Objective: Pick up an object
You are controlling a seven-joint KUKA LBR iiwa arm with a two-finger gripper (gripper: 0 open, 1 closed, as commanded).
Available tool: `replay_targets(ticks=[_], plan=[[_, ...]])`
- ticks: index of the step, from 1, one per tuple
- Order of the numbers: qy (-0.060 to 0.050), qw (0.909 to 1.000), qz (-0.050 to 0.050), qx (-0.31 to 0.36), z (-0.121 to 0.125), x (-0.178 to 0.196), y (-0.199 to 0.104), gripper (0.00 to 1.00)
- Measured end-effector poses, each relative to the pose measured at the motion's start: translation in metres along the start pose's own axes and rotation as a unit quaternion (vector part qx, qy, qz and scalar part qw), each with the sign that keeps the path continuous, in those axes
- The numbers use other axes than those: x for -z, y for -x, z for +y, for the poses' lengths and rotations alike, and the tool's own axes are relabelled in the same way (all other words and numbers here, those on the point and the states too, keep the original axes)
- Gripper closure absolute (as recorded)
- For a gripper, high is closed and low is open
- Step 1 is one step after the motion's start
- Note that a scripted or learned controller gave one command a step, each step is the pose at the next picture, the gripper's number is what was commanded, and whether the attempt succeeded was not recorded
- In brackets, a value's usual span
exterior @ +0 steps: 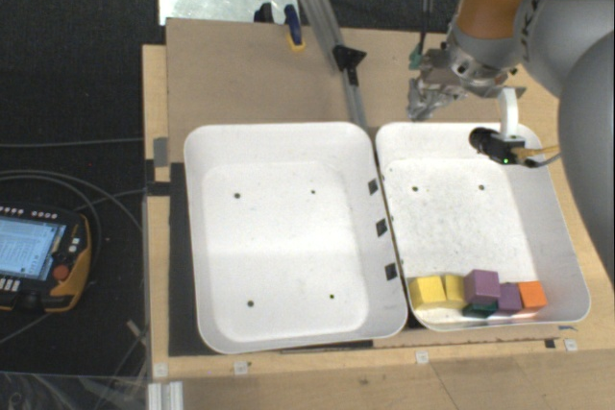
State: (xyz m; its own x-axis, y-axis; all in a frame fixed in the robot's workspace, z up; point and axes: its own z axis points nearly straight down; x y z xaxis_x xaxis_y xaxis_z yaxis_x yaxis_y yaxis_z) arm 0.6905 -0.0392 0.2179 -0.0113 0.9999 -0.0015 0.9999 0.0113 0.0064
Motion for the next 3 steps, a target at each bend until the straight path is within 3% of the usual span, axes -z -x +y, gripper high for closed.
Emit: replay_targets(ticks=[1, 2, 3], plan=[[-0.005, 1.0, 0.002, 0.0, -0.039, -0.029, -0.05, 1.0], [-0.004, 1.0, 0.0, -0.008, -0.074, -0.027, -0.003, 1.0], [-0.003, 1.0, 0.003, 0.001, -0.089, -0.027, -0.079, 1.0]])
